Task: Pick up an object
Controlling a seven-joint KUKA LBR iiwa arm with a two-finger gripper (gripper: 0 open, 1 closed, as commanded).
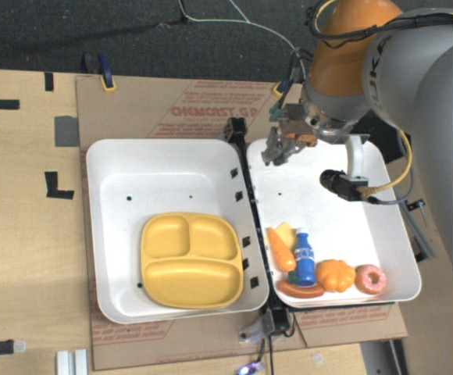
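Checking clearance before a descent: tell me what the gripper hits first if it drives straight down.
Probably bare floor of the right bin. The gripper hangs over its back left corner, near the divider; depth is unclear.

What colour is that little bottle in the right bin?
The bottle is blue with a red-and-white label, seen in the camera view.

Two white bins: left bin (101, 209), right bin (383, 209). One yellow tray (190, 259). One carrot (280, 248), one blue bottle (304, 258), one hot dog (300, 291), one orange pumpkin (335, 275), one pink donut (370, 279).
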